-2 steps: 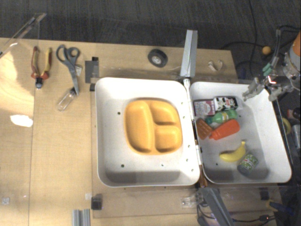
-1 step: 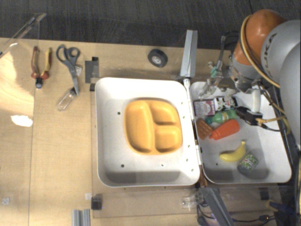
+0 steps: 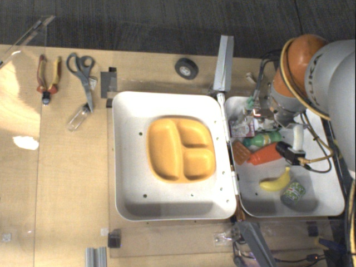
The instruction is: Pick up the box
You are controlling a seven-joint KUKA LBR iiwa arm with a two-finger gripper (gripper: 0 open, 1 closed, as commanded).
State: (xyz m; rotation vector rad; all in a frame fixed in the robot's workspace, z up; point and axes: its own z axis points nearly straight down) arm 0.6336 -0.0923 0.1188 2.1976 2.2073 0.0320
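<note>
**Desk:** Where is the box?

**Operator:** I see the box (image 3: 241, 128), a small printed carton, in the right bin (image 3: 328, 207). It sits against the bin's left wall, toward the far left corner. Its long axis seems to run along that wall, but clutter crowds it and I can't say which end points where.

**Desk:** And the hand?

**Operator:** The gripper (image 3: 259, 113) hangs just beside the box, toward the bin's far edge. I can't tell whether it is apart or together.

**Desk:** What's around it?

**Operator:** A green bottle (image 3: 265, 140) and an orange-red piece (image 3: 266, 156) lie just nearer than the box. A banana (image 3: 276, 181) and a green can (image 3: 292, 192) lie toward the near edge. The left bin (image 3: 130, 199) holds a yellow divided tray (image 3: 181, 149). The wooden bench (image 3: 61, 193) carries scissors (image 3: 81, 74), pliers (image 3: 48, 77) and a tape roll (image 3: 186, 68) along its far edge, with dark carpet (image 3: 139, 10) beyond.
</note>
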